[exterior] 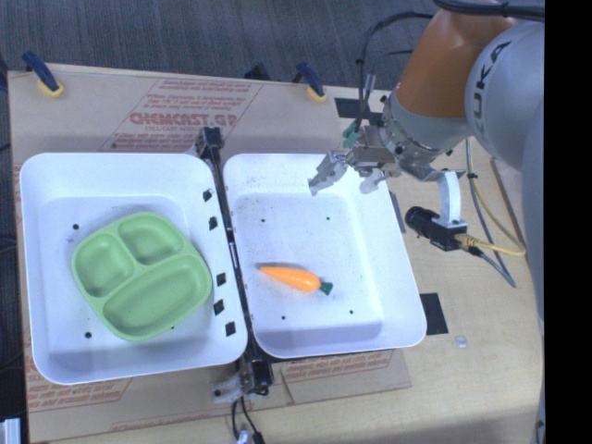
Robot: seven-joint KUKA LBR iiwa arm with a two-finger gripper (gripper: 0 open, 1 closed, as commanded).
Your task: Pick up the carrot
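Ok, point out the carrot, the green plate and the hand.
carrot (290, 277): camera view, middle of its orange body, in the right bin.
green plate (143, 276): camera view, ridge between its compartments, in the left bin.
hand (345, 177): camera view, midway between its fingertips, over the right bin's far edge.

Lighting: we see even, bright overhead light.
Glare: the right bin nearly washes out along its walls.
Shadows: soft, faint, inside that bin's rim.
Focus: we note mild overall softness, low resolution.
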